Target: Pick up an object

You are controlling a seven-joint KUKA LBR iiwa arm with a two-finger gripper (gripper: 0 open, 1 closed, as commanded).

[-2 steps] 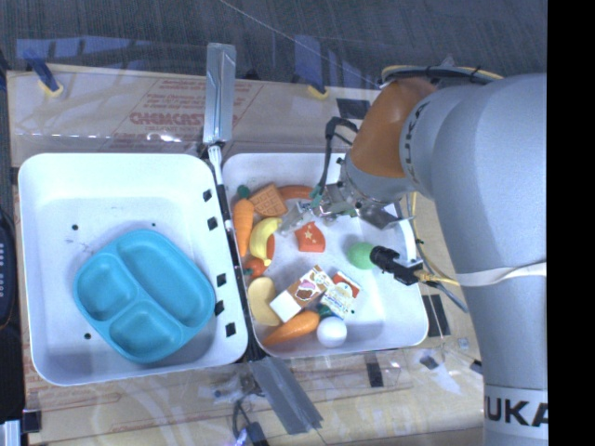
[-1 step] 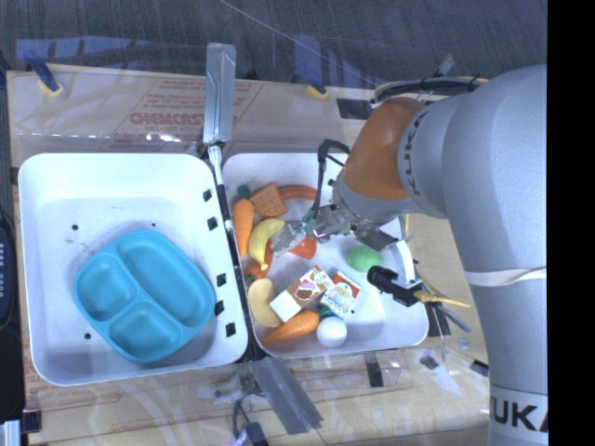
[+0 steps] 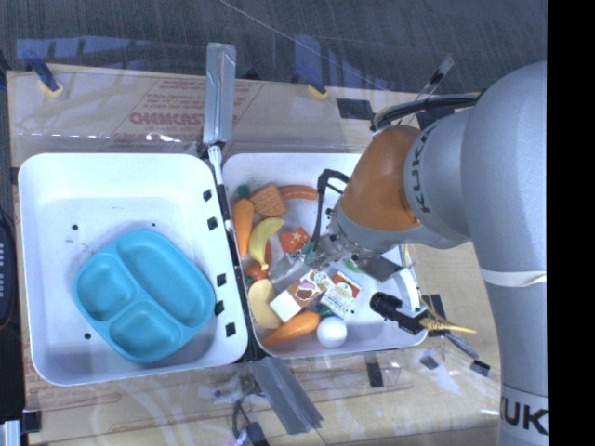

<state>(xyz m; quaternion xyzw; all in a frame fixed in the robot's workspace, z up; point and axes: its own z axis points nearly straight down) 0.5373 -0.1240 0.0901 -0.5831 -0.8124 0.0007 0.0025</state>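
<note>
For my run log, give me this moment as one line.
arm: reaching into right bin | end effector: low over toy food pile, above small cartons | carrot: by left wall | blue tray: left bin

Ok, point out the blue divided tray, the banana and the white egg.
blue divided tray (image 3: 141,305): camera view, on the ridge between its compartments.
banana (image 3: 264,239): camera view, middle of its yellow curve.
white egg (image 3: 332,332): camera view, centre of its shell.
</note>
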